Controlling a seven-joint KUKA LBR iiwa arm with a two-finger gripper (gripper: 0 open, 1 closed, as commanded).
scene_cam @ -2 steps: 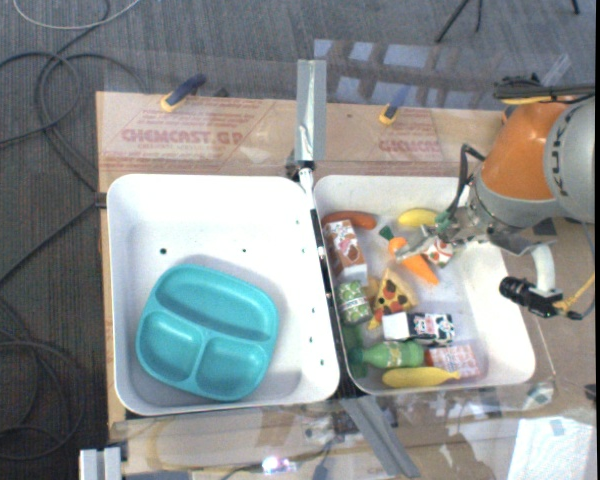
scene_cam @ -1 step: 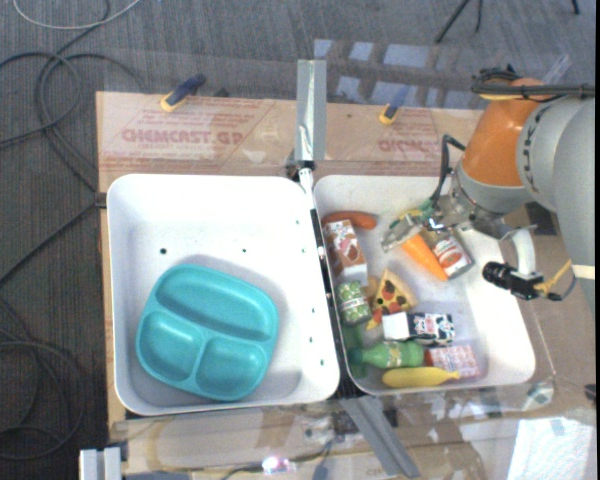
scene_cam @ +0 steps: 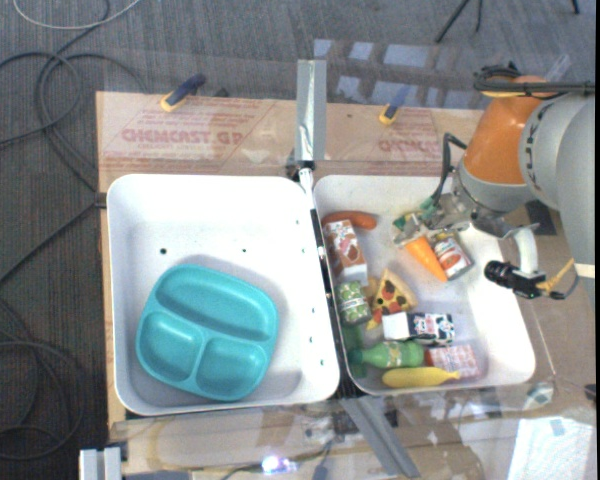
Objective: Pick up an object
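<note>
The right bin (scene_cam: 505, 318) holds several toy foods. An orange carrot (scene_cam: 421, 254) and a small red can (scene_cam: 451, 259) lie at its upper right. My gripper (scene_cam: 427, 222) hangs low just above them, at the far side of the bin, reaching in from the right under the orange band (scene_cam: 500, 143). A sausage (scene_cam: 352, 218) and a red-brown box (scene_cam: 345, 247) sit along the bin's left wall. Further toward the front are a pizza slice (scene_cam: 392, 293), a milk carton (scene_cam: 432, 326), a green bottle (scene_cam: 390, 353) and a banana (scene_cam: 420, 377).
A teal divided plate (scene_cam: 208, 331) lies in the left bin (scene_cam: 180, 208). A black handle-like part (scene_cam: 510, 276) juts from the arm over the right bin's right rim. The divider between the bins runs down the middle. Cables lie on the floor to the left.
</note>
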